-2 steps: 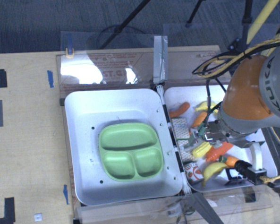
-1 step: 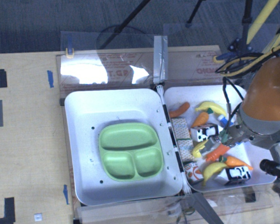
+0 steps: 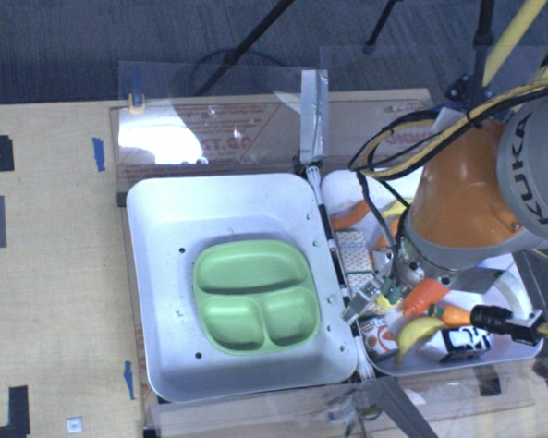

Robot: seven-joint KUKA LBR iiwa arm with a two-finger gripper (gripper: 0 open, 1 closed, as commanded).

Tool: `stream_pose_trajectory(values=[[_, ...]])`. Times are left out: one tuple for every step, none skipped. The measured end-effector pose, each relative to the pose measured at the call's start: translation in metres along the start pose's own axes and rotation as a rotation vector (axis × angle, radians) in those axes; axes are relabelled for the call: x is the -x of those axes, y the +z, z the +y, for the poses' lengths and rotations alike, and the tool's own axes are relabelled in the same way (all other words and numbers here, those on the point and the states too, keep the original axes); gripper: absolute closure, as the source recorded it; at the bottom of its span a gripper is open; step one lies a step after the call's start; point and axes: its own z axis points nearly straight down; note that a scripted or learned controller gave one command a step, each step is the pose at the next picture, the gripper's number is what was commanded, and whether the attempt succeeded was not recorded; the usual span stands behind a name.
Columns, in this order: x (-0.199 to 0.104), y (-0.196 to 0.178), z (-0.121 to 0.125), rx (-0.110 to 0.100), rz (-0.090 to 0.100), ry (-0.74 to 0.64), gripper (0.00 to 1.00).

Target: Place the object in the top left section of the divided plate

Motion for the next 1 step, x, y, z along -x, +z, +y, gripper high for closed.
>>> stream_pose_trajectory(values=[[0.0227, 0.0001, -0.0158, -0.001, 0.001, -0.122, 0.0]])
